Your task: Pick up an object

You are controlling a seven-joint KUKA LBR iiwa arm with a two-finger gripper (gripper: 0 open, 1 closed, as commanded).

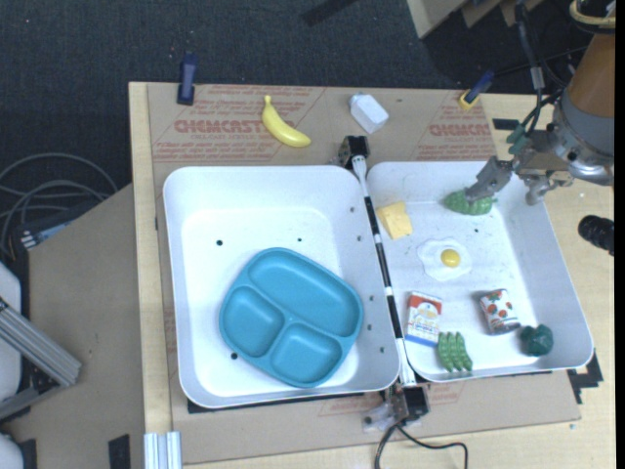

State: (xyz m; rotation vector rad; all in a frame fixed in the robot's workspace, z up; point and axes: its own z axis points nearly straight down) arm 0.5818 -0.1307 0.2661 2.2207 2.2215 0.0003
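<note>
Two white bins are sitting side by side on the bench. In the right bin [562, 262], the gripper [505, 179] is reaching in from the right and hanging at the far edge, with one finger [487, 179] coming down onto a green leafy toy [469, 202]; I cannot tell how wide the fingers are standing or whether they are gripping it. A cheese wedge [395, 220], a fried egg [446, 258], a small carton [424, 319], a can [498, 311], green beans [453, 352] and a dark green piece [535, 339] are lying around that bin. A blue divided plate [290, 316] is resting in the left bin [195, 203], and a banana [282, 125] is lying on the bench beyond.
</note>
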